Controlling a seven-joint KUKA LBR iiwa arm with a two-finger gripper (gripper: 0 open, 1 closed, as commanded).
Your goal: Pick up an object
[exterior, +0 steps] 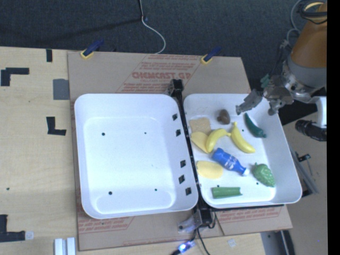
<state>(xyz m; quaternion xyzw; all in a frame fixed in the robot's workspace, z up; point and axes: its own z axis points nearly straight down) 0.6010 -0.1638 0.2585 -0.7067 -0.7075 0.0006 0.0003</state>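
The right white bin (289, 193) holds several small items. Among them are a brown lump (223, 116), a dark green chili (254, 126), two yellow bananas (241, 138) (216, 138), a beige slab (200, 125) and a blue bottle (229, 161). There are also a yellow lemon-like piece (210, 169), a leafy green item (264, 175) and a green stick (226, 192). My gripper (260, 106) hangs over the bin's far right part, above the chili and right of the brown lump. It is open, with nothing between its fingers.
The left white bin (79, 106) sits beside the right one on a cardboard sheet (154, 73). Black clips (176, 86) join the bins along the middle divider. A cable (151, 28) trails across the dark backdrop behind.
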